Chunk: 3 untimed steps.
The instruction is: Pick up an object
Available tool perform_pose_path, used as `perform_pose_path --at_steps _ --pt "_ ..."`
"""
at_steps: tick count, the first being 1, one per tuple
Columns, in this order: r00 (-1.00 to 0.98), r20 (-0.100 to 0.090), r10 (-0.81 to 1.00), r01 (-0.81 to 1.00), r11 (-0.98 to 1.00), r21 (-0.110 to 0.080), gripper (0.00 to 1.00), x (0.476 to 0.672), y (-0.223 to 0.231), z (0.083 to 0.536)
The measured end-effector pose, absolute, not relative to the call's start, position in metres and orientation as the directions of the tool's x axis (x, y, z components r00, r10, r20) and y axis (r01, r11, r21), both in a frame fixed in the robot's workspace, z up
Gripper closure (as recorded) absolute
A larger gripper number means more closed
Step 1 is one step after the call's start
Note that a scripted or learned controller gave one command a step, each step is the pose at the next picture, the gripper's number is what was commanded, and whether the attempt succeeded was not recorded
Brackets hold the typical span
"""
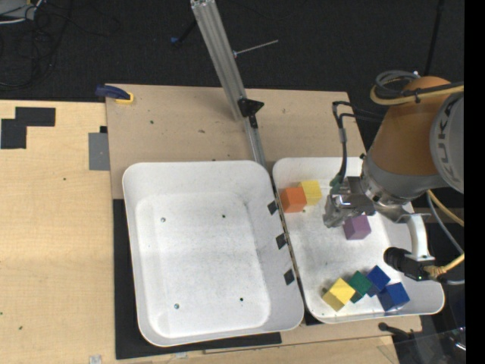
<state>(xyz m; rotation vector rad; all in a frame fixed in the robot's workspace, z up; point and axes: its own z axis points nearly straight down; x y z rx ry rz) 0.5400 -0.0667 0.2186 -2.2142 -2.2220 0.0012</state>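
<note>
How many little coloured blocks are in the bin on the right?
7: orange block and yellow block near the top, purple block by the gripper, and yellow, green and two blue below. The arm may hide more.

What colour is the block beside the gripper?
Purple block, beside the gripper, seen in the camera view.

right bin (303, 174): two blocks (301, 196) at back-left, cluster of blocks (365, 287) at front | left bin (144, 180) beside it | gripper (339, 212) over right bin's middle
</note>
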Motion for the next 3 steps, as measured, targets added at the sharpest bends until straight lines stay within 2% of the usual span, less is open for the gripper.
perform_pose_path --at_steps 3 --pt "-0.005 0.002 1.000 1.000 0.005 -0.003 1.00 0.553 0.078 0.213"
